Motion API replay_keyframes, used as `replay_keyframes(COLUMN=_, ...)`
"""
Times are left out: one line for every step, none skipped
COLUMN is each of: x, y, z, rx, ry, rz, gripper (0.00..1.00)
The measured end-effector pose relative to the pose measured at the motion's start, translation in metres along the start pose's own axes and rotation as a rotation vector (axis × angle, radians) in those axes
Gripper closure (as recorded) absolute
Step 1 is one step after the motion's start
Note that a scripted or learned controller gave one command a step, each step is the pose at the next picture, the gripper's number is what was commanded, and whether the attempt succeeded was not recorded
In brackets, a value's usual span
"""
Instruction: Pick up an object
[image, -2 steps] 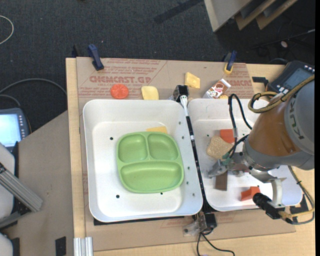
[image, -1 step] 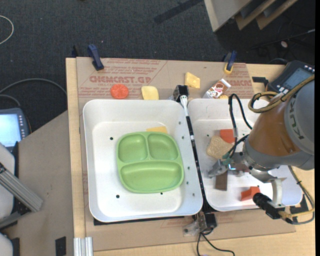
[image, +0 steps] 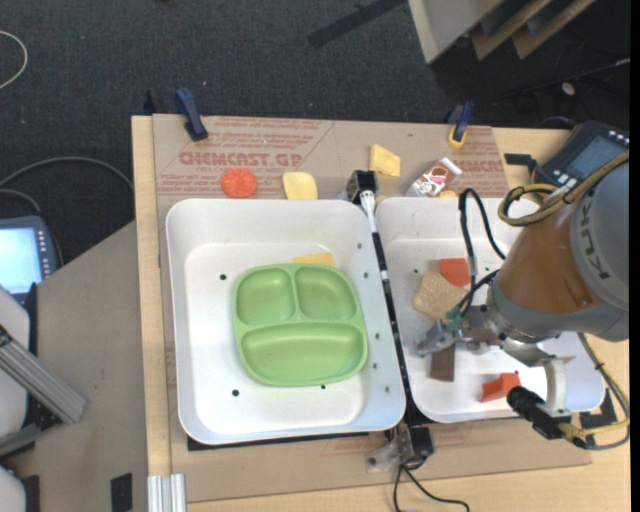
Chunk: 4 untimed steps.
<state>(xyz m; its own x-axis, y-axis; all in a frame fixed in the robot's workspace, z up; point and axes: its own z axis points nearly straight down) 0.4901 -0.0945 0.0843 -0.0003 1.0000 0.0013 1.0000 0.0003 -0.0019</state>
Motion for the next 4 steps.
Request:
replay_keyframes(x=0.001, y=-0.001, z=0.000, rx=0.000, ry=0.001, rz=0.001, gripper=0.00)
replay_keyframes(x=0.001, y=0.001, z=0.000, rx=-0.002, ry=-0.001, rz=0.001, gripper=0.00)
replay_keyframes(x=-0.001, y=0.003, z=0.000, rx=-0.003, ry=-0.002, rz=0.000, gripper=0.00)
replay_keyframes(x=-0.008, y=0.048, z=0.000, rx=-0.007, ry=-0.004, rz=-0.001, gripper=0.00)
